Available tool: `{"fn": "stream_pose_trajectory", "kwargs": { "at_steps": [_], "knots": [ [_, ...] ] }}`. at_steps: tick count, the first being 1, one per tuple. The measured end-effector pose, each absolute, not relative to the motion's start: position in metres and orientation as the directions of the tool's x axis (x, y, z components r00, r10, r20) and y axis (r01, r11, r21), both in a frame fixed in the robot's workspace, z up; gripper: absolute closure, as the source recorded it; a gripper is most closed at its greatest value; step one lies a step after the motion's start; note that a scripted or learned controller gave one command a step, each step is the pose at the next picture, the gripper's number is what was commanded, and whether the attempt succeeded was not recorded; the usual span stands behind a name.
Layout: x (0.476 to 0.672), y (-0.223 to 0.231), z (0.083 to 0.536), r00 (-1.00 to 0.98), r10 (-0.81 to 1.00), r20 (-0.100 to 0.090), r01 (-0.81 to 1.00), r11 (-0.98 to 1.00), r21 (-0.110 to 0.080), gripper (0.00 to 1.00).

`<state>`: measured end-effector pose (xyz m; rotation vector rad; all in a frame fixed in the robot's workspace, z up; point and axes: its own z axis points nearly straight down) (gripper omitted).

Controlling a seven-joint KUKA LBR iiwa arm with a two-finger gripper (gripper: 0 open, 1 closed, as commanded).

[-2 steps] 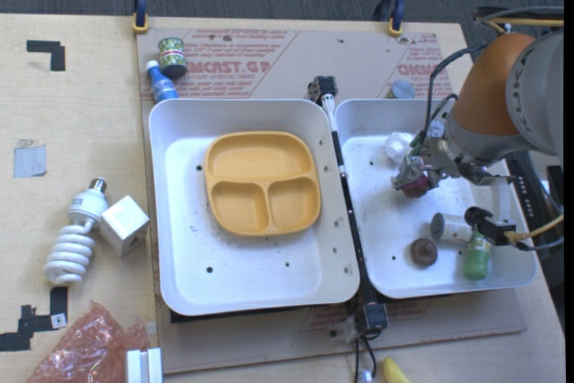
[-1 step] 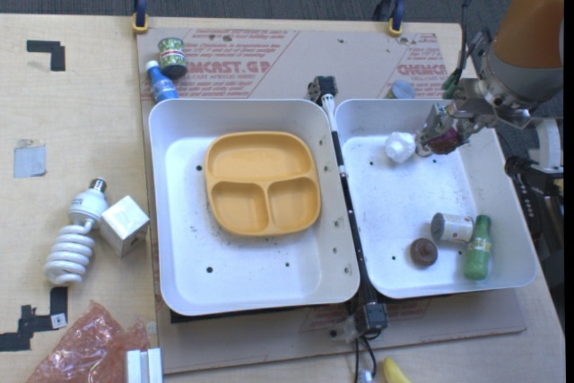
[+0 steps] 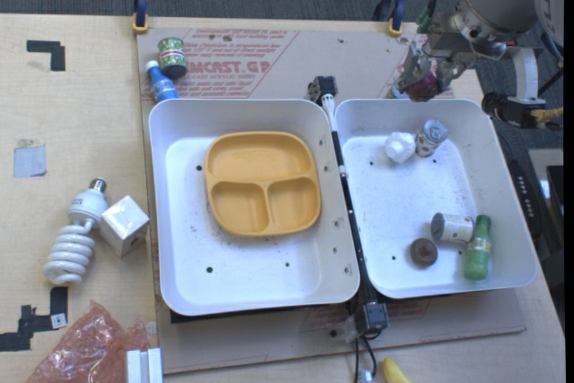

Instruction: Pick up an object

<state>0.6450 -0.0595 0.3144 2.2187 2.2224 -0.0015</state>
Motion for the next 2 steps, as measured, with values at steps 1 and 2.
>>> {"fn": "stream_pose_trajectory", "kwargs": {
  "at_steps": [1,2],
  "knots": [
    [0.6591,0.0207,0.3549,-0.002,1.000,-0.002,1.000,0.002,0.001,1.00],
    [0.6590,0.0270,0.3466,-0.002,1.000,-0.002,1.000,0.002,-0.001,1.00]
  ]
}}
